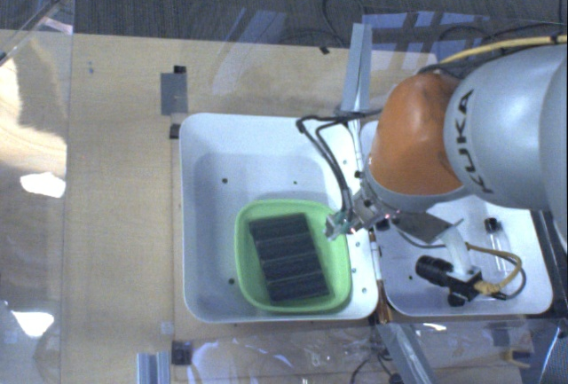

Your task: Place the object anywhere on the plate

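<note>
Dark ridged block (287,258) lies on green plate (242,247), near the pincer (340,223)

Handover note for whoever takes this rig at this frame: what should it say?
Gripper: at the right rim of the green plate, nothing seen held; open or shut cannot be told from this view.
Things: the dark ridged block lies flat on the plate, which sits in the left bin.
Done: the block looks to be fully on the plate.
Left: probably just lifting the arm clear and checking that the block is free of the gripper.
</note>
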Robot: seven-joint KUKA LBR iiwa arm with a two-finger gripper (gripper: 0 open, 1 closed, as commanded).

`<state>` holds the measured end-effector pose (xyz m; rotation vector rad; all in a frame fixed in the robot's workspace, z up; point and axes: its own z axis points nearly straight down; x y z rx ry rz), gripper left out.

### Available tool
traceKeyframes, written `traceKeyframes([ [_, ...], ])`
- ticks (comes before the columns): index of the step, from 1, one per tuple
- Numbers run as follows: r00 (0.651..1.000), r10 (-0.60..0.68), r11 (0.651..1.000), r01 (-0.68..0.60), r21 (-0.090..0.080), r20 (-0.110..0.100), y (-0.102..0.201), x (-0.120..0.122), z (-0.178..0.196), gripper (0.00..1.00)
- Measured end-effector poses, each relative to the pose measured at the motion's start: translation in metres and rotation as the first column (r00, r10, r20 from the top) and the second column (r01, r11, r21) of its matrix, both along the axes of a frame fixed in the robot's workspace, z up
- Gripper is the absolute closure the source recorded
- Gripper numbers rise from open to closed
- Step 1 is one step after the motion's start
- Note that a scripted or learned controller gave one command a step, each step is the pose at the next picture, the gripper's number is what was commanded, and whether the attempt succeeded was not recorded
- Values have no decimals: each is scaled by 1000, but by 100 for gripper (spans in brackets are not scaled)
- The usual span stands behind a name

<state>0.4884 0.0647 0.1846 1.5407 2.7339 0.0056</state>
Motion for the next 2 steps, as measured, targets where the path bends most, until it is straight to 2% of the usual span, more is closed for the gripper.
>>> traceKeyframes([
  [1, 1000, 0, 1000, 0, 0, 0, 0, 0, 0, 0],
  [2, 1000, -29, 1000, 29, -1, 3, -47, 31, 1, 0],
])
